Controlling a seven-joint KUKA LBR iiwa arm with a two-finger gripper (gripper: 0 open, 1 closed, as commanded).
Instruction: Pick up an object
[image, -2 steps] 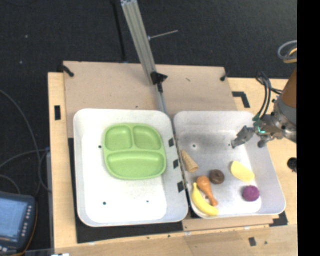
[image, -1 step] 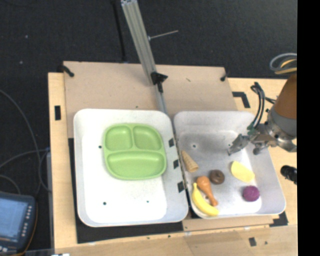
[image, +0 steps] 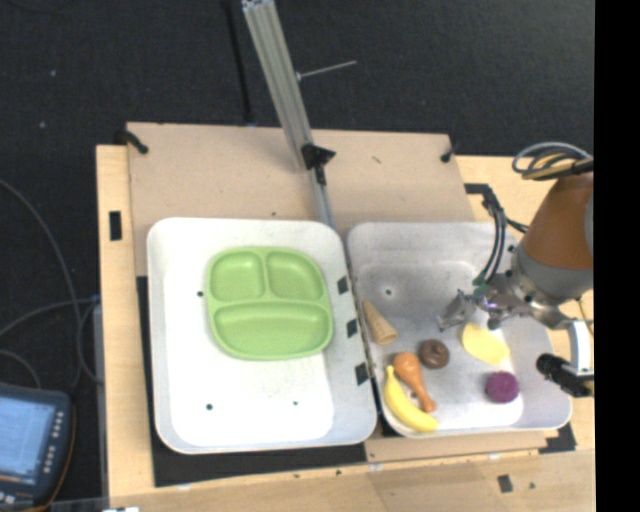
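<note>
Nearest you, the banana (image: 408, 404) and orange drumstick (image: 413, 379) lie at the right bin's (image: 420, 250) front edge, untouched. Your gripper (image: 478, 305) hovers just above the yellow lemon (image: 485, 344), near the brown donut (image: 433, 352); nothing visibly sits in it, so the pick remains undone.

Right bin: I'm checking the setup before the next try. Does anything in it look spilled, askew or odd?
Nothing looks spilled or damaged. The toy food, banana, drumstick, cone, brown piece, yellow piece and purple ball, is crowded into the near half of the right bin.
</note>
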